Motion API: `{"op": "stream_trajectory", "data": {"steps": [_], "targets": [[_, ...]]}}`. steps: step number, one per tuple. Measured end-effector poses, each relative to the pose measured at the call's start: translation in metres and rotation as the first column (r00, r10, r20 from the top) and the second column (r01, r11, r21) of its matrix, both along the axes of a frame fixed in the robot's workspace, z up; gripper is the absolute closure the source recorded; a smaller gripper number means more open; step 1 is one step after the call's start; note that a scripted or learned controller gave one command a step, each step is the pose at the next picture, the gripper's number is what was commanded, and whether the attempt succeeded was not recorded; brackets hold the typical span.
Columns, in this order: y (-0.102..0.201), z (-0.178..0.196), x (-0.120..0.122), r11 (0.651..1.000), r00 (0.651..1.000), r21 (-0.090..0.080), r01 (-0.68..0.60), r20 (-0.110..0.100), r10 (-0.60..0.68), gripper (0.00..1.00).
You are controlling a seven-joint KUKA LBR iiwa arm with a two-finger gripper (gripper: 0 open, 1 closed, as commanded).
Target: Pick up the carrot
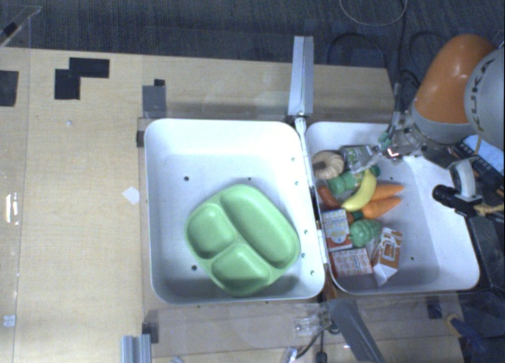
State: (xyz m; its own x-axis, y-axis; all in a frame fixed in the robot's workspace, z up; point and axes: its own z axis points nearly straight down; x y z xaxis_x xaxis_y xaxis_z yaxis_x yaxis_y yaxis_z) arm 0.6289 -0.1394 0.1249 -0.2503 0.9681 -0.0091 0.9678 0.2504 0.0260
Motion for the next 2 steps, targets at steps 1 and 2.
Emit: {"op": "stream_trajectory", "data": {"steps": [1,2], "targets": [[-0.064,-0.036,-0.063,0.951,0.95,0.006,0.31,-0.018,-0.31,0.0],[-0.043,-0.035,-0.123,0.976,0.976,0.002,0.217,-0.012,-0.217,0.0]]}}
